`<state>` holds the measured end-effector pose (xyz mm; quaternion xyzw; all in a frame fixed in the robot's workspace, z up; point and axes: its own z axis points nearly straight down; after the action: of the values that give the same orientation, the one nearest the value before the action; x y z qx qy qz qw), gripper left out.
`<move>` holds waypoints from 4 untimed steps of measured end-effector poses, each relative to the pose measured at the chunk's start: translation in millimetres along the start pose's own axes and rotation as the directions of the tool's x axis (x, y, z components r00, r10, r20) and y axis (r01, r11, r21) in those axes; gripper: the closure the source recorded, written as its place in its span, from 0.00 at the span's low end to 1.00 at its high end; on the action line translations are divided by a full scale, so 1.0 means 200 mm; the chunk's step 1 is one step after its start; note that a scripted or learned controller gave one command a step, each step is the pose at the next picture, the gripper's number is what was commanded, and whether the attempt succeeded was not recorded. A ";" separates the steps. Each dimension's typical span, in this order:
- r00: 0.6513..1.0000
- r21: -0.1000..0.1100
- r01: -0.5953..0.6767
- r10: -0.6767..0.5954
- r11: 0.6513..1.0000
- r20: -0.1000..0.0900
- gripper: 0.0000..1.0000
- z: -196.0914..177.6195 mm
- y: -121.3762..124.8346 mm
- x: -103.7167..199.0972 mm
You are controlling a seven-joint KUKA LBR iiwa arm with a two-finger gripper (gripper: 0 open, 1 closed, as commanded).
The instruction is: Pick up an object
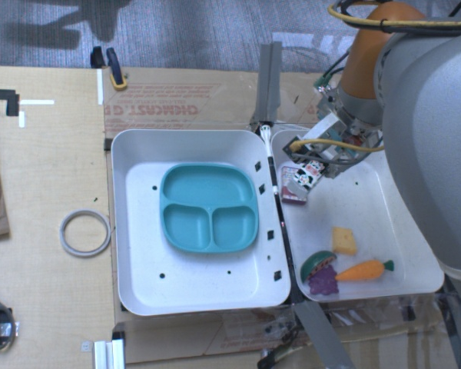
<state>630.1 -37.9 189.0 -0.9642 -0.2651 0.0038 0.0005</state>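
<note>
Two white bins, one teal tray, tool gripping one box

You see two white bins side by side; the left bin carries a teal divided tray at its middle. In the right bin, the gripper sits at about eleven o'clock, with a small carton touching its tip. At six o'clock lie a yellow block, a toy carrot and a purple piece. A tape ring rests on the bench at nine o'clock.
</note>
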 end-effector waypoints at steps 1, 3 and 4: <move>0.945 0.000 -0.326 0.326 0.945 -0.002 1.00 0.00 -0.24 0.01; 0.949 0.000 -0.316 0.316 0.949 0.000 1.00 -0.02 -0.24 -0.30; 0.949 0.000 -0.316 0.316 0.949 0.000 0.00 -0.02 -0.24 -0.30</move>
<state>554.5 -27.9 193.3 -0.9942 -0.1075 0.0039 -0.0002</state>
